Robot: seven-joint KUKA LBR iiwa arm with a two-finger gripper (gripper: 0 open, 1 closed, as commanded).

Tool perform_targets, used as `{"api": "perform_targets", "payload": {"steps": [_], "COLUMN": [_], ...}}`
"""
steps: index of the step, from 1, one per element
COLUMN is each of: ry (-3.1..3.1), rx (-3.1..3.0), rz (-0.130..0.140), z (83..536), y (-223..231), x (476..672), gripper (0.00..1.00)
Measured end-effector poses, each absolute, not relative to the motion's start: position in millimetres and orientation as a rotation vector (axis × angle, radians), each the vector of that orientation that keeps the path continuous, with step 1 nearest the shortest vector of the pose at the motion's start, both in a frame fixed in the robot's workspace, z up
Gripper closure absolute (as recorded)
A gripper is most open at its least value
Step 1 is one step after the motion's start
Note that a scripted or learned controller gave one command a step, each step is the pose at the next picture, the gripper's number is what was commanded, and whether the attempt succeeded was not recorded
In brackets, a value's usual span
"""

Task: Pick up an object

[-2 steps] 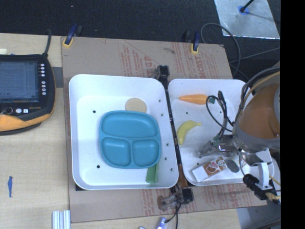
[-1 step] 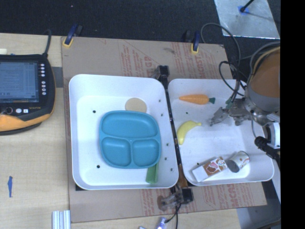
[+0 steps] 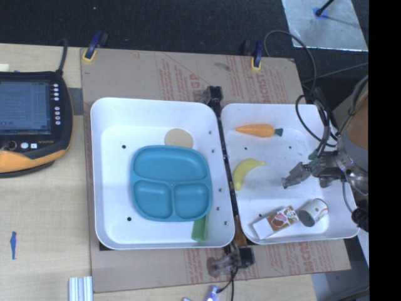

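Starting in the left bin, a blue divided tray lies beside a tan disc; the right bin holds a toy carrot, a banana, a carton and a small can. The gripper hovers low above the bin floor, reaching in from the right, fingers parted, gripping nothing.

Blue tray, orange carrot, yellow banana

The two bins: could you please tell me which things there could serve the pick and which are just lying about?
For the pick:
gripper
banana
carrot
small box
small cup

Lying about:
blue divided tray
tan disc
green piece
handheld pendant
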State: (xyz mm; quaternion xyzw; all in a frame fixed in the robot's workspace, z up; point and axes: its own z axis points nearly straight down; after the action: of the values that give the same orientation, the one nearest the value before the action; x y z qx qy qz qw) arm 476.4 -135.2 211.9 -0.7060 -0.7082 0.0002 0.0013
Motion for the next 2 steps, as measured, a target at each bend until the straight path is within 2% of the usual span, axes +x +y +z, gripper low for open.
{"api": "perform_targets", "payload": {"steps": [1, 2], "ry": [-2.227, -2.225], "rx": [-2.213, -2.213], "rz": [0.002, 0.005], "z": [198.2, 108.1], "y": [-98.2, -126.4], "x": [476.6, 475.1], "gripper": [0.00, 0.00]}}
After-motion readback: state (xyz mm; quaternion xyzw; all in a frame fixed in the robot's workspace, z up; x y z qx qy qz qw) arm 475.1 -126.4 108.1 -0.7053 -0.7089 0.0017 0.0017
